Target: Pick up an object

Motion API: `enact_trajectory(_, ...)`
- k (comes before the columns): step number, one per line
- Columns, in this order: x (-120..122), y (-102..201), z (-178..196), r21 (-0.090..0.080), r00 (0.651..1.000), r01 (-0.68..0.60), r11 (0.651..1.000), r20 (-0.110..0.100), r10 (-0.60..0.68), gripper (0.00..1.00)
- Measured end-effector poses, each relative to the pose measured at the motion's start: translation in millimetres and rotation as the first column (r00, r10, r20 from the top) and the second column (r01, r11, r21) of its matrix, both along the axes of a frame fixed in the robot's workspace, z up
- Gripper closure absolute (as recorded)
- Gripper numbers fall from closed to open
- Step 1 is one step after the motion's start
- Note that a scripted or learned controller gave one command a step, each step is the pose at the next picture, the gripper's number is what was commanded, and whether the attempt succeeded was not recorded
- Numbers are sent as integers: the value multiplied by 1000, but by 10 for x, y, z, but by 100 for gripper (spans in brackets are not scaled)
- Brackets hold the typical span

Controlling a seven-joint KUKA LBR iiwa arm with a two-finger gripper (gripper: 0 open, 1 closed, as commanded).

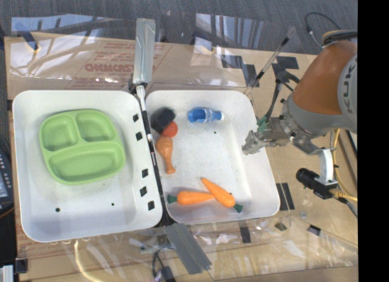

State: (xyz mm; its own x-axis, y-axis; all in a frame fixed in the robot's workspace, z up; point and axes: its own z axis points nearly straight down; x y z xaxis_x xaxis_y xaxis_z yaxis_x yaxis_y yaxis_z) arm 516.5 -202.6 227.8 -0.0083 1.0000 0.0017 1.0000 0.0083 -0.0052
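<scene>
The right bin (243,107) holds several toys. A blue bottle-shaped toy (203,115) lies near its far side. A black object (162,117) sits at the far left corner, with a red ball (171,129) touching it. Just below them lies a tan drumstick (165,153). Two orange carrots (193,198) (219,192) lie along the near wall, their ends meeting. My gripper (254,143) hangs over the right rim of this bin, apart from all the toys, and nothing shows in its grasp.
The left bin (24,171) carries a green divided plate (82,145). A taped divider (149,153) separates the two bins. The grey and orange arm (322,92) stands over the bench to the right of the bins.
</scene>
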Motion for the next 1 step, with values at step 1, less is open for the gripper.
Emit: enact_trajectory(1, -410, 380, -657, 1, 998, -66, 998, -1, 66, 0)
